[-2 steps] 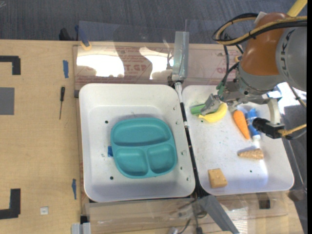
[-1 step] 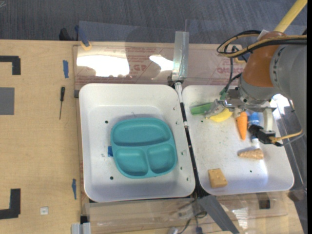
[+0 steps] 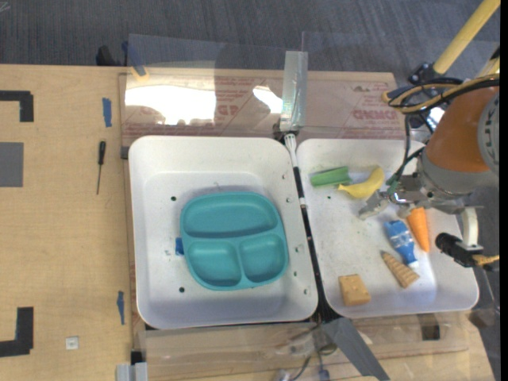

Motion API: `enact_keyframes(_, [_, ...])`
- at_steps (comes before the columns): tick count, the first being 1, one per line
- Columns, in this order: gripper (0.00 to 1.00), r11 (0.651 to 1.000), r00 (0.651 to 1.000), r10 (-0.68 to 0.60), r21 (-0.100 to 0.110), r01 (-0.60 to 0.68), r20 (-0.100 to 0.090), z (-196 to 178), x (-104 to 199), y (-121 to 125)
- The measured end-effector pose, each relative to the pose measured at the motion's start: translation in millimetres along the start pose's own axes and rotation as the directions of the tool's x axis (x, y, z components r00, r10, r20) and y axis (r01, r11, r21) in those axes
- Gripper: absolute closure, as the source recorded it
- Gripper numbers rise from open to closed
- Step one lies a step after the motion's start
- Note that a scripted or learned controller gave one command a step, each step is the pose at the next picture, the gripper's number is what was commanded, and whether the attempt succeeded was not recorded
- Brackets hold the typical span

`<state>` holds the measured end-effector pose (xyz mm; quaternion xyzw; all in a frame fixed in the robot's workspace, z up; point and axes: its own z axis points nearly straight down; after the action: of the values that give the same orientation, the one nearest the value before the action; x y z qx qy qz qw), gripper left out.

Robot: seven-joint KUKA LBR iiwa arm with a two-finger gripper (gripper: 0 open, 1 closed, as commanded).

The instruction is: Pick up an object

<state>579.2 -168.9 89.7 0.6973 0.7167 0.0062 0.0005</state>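
Note:
The right bin holds several small objects. A green block and a yellow banana lie near its far left. An orange carrot, a blue object and a tan cone lie toward the right. A tan cube sits at the near edge. My gripper reaches in from the right and hangs low just right of the banana and above the carrot. I see nothing held in it.
The left bin holds a teal divided plate. A ridge separates the two bins. The arm's orange band and its cables crowd the right bin's far right corner. A clear panel stands behind the bins.

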Motion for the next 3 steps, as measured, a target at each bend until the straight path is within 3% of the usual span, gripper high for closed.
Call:
enact_keyframes(1, [0.00, 0.997, 0.997, -0.078, 0.004, 0.078, 0.003, 1.0, 1.8, 1.1])
enact_keyframes(2, [0.00, 0.998, 0.998, -0.056, 0.005, 0.056, 0.008, 1.6, 18.4, -56.9])
enact_keyframes(3, [1.00, 0.999, 0.998, -0.054, -0.002, 0.054, 0.011, -9.2, 17.4, -54.8])
